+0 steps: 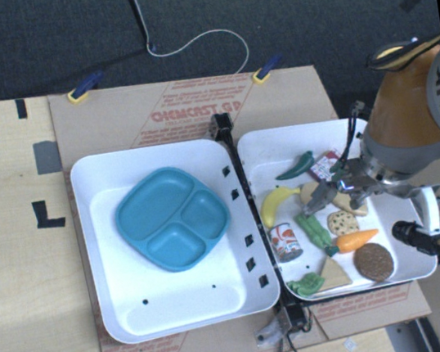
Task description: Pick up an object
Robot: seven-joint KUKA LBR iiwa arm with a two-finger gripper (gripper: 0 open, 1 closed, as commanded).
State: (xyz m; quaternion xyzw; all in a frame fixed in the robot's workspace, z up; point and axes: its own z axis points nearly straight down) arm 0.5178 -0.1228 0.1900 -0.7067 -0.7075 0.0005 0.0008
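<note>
Beside gripper [328,195]: cookie [342,222]

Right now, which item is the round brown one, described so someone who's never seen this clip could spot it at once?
Look at the right-hand bin, the one crowded with toy food. Go to its near right corner, just below the orange carrot. The brown disc lies flat there, the only dark, round piece, beside a pale wedge.
</note>
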